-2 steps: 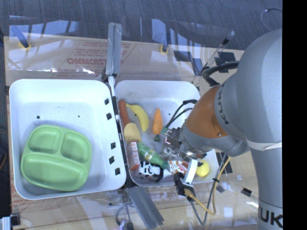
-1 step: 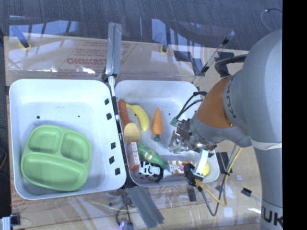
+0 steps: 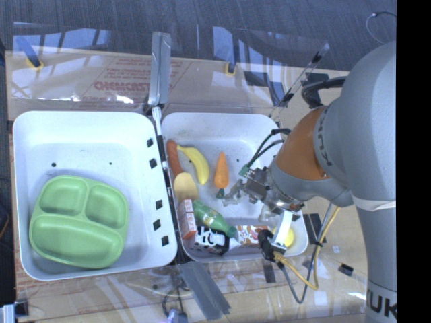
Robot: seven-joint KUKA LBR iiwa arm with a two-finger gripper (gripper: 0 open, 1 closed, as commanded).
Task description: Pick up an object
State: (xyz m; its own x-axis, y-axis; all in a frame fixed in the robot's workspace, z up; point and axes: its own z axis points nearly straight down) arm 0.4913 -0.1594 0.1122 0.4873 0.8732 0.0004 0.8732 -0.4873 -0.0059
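Toy foods crowd the right-hand shallow white plastic bin [image 3: 202, 121], where the grey arm's two-finger gripper [image 3: 232, 192] hangs low over the floor of the bin; whether its jaws are parted or clenched cannot be told from this angle, and nothing is visibly between them. Just above the jaws stands a small orange plastic carrot [image 3: 221, 170], with a curved yellow plastic banana [image 3: 196, 163] beyond it to the left and a slim red sausage-shaped toy [image 3: 174, 157] further left, by the bin wall. Just below-left of the jaws lies a green bottle [image 3: 214, 217]. Well away to the left, the second white bin [image 3: 81, 130] holds a green compartment tray [image 3: 79, 219]. Both bins rest on a bench covered with clear plastic sheeting [image 3: 87, 79], with dark carpet [image 3: 202, 5] beyond.
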